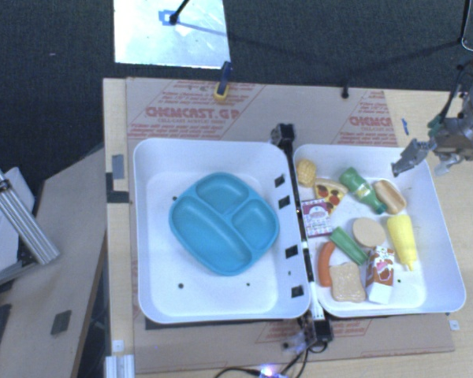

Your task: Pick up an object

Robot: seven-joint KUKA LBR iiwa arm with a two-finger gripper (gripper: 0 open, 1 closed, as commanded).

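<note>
Hot dog (390, 196) in right bin, just below fingers (405, 158); fingers' state: cannot tell.

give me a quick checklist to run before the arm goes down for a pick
1. Gripper clear of the toys: ok, it sits over the upper right rim of the right bin, touching none.
2. Nothing already held: ok, no toy is between the fingers.
3. Target near the gripper: ok, the hot dog and green bottle lie just left of and below it.
4. Target stands free: not ok, those two touch, and the yellow bottle lies close below.
5. Finger opening: cannot tell, too small and blurred.
6. Left bin: ok, the blue plate lies flat, away from the gripper.
</note>
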